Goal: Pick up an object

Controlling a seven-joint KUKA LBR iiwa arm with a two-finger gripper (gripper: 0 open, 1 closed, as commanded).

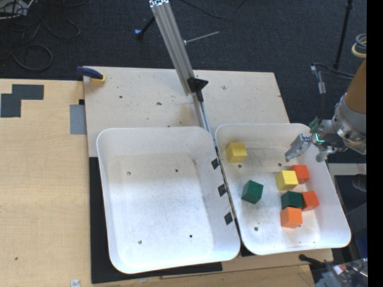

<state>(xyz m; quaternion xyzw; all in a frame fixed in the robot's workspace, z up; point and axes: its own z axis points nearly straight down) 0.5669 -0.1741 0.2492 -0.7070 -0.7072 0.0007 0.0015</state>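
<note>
My end effector [310, 147] hangs over the upper right part of the right bin [263, 131], its two fingers spread apart with nothing between them. The blocks lie below and slightly left of it in this view: nearest are the yellow block [287, 179] and the orange block [300, 173] touching it, then a dark green block [291, 200], two more orange ones [310, 200] [291, 217], a green block [252, 191] standing alone and another yellow block [236, 152] off to the left. I judge the yellow-and-orange pair the shortest reach, down and a little leftward, though their contact may crowd my fingers; the lone green block sits farther left but stands free on all sides.
</note>
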